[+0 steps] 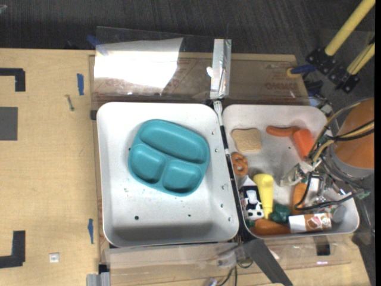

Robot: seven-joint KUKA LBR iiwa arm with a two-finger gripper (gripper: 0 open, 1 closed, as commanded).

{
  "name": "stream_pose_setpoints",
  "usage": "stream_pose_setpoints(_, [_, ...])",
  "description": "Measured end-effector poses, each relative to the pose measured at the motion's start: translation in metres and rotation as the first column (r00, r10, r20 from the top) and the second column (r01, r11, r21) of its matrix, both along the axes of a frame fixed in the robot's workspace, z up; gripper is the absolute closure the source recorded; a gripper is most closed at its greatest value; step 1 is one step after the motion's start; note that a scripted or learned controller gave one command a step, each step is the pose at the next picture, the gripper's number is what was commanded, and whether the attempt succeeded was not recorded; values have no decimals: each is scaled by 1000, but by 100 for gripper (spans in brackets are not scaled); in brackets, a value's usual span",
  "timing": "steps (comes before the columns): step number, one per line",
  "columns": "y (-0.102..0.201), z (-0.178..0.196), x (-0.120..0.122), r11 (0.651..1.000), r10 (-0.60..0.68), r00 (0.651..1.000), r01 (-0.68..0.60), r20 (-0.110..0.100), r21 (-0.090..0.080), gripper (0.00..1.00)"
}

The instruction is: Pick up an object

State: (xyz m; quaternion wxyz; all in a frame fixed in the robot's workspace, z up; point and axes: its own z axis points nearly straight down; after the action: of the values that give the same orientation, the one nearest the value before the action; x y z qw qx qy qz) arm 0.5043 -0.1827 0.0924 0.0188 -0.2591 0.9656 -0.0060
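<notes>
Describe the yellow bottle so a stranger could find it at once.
Look in the right bin, the one crowded with small items. Near its middle lies the yellow bottle, just left of the gripper. It is the bin's one bright yellow thing; the slice of bread above is tan.

A dark grey carpeted floor lies beyond the pale tan wooden bench top, marked with black tape corners.

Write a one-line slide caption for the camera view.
KUKA arm's gripper low in the right bin among toy foods; teal divided plate in the left bin.
</notes>
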Motion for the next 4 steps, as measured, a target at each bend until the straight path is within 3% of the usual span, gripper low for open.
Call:
stream_pose_setpoints(3, [4,0,2,993,-118,993,118,-5,0,0])
stream_pose_setpoints(4, [9,-2,7,999,-36,999,36,-16,-1,0])
